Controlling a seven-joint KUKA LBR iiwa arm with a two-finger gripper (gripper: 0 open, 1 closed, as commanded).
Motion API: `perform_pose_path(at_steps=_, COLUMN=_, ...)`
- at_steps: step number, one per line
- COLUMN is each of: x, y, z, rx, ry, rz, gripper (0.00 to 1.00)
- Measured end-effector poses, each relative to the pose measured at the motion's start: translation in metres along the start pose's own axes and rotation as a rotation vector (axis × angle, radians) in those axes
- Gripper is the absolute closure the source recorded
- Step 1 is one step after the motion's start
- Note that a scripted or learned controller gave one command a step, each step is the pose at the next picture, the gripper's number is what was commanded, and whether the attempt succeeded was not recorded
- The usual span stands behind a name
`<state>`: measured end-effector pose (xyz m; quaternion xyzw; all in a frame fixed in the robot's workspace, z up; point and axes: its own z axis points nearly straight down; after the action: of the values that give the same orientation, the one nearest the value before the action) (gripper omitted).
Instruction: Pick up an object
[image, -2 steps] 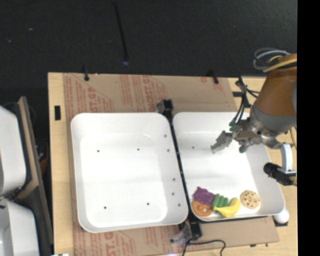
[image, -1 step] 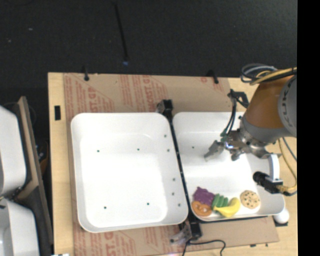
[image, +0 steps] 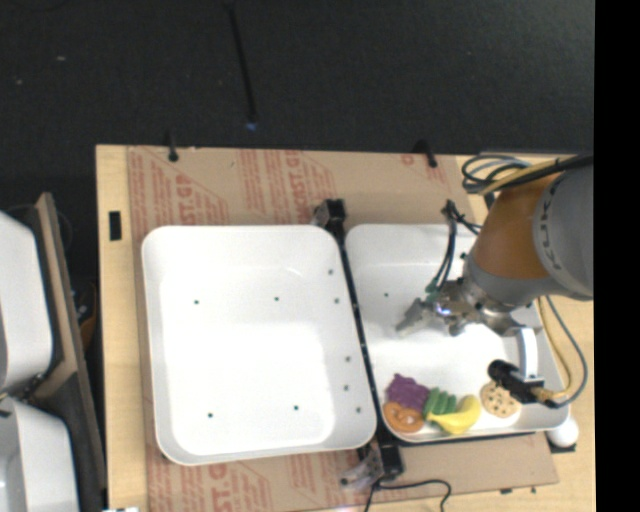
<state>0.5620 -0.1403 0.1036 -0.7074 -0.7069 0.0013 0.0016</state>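
The claw (image: 420, 315), fingers spread and holding nothing, hovers over the right bin (image: 400, 250), whose near edge holds small toy foods (image: 435, 405), likely light and stiff, best pinched across their narrow sides.

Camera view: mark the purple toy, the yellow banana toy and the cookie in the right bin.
purple toy (image: 405, 388), camera view, middle of its top face
yellow banana toy (image: 458, 417), camera view, centre of the curved body
cookie (image: 498, 401), camera view, middle of the speckled disc
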Motion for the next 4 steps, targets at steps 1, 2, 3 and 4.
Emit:
perform_pose_path(at_steps=1, x=-0.001, y=0.001, z=-0.013, rx=-0.006, ry=-0.001, rz=0.001, gripper=1.0)
perform_pose_path(at_steps=2, x=0.003, y=0.001, z=-0.057, rx=-0.009, ry=-0.001, rz=-0.001, gripper=1.0)
perform_pose_path(at_steps=3, x=-0.006, y=0.006, z=-0.104, rx=-0.009, ry=-0.002, rz=0.0, gripper=1.0)
perform_pose_path(at_steps=4, x=-0.006, y=0.006, z=-0.142, rx=-0.008, ry=-0.001, rz=0.0, gripper=1.0)
